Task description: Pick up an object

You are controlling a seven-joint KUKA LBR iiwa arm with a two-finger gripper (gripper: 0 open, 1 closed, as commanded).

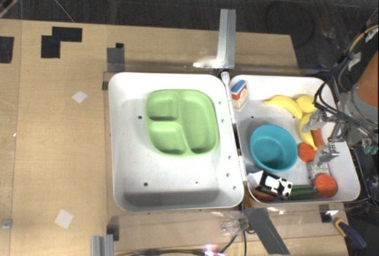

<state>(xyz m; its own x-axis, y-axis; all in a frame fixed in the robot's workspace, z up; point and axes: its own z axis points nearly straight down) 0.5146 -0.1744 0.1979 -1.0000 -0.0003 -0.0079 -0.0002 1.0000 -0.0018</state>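
The right bin holds several toy objects. A small milk carton stands at its far left, and yellow bananas lie at the back. A blue bowl sits in the middle. Along the front edge lie a black-and-white toy, a green cucumber and a red-orange round piece. An orange piece rests right of the bowl. My gripper hangs low over the bin's right side, beside the orange piece and above the red-orange one. Nothing visibly hangs from it.
In the left bin sits a green divided plate. A metal post rises behind the wall shared by the bins. The grey arm with its orange band and cables crowd the right bin's right rim.
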